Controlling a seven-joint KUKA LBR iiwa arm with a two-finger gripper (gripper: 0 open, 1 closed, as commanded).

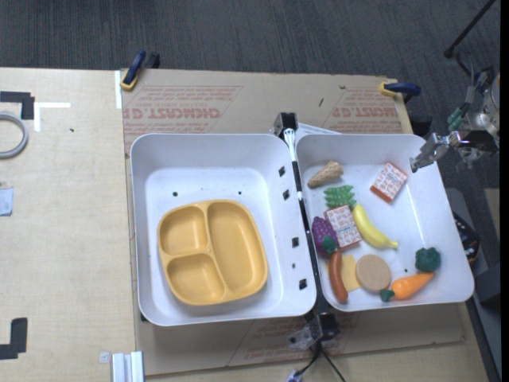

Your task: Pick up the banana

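Observation:
The yellow banana (373, 228) lies flat near the middle of the right bin (442, 205), running diagonally from upper left to lower right. A small patterned box (343, 226) sits against its left side and a round tan disc (372, 273) lies just below it. My gripper (433, 151) hangs at the bin's upper right corner, above the rim, well to the upper right of the banana and apart from it. Nothing shows in its grasp.
The right bin also holds a beige bread piece (324, 173), green beans (339, 195), a red-white box (388, 182), purple grapes (322, 233), a sausage (337, 277), a carrot (407, 286) and broccoli (427, 258). A yellow divided plate (211, 251) sits in the left bin (151, 173).

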